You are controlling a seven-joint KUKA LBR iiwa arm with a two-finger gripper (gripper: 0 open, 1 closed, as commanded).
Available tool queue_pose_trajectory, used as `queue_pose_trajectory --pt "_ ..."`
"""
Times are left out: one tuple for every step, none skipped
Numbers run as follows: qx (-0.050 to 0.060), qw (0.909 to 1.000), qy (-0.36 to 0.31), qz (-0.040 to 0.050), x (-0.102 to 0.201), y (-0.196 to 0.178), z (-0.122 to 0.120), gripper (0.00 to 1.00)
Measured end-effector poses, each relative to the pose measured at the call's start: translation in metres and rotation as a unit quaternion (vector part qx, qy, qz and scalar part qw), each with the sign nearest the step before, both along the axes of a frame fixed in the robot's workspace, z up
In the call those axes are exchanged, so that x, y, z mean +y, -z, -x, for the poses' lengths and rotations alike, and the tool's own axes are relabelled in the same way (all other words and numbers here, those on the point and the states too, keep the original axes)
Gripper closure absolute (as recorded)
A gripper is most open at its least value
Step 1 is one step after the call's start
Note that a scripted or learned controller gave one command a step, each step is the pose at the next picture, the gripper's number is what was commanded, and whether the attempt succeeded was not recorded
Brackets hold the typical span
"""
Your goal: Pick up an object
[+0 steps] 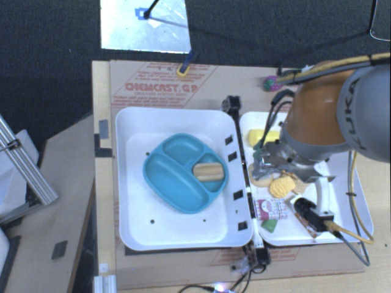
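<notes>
The right bin (360,209) holds a yellow block (256,137) near its far left corner, a round ridged yellow piece (282,187), a small carton with a maroon label (272,209) and a green piece (269,226). My gripper (263,163) hangs low over the left part of this bin, between the yellow block and the ridged piece. The grey and orange wrist covers much of what lies under it. In the left bin (131,224) a blue divided plate (174,182) carries a tan roll (209,171).
A divider with black clips (239,163) separates the two bins. A small purple and green object (272,83) lies on the cardboard behind the right bin. A shiny sheet (144,17) lies beyond the bench. A yellow cable (354,231) loops over the right bin's near corner.
</notes>
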State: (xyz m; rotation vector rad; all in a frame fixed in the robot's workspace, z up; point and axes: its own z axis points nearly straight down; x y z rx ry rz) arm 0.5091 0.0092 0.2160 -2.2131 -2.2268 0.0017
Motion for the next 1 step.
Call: queue_pose_trajectory --pt "-0.003 1.0000 0.000 0.0002 -0.0011 -0.0175 -0.0005 1.00"
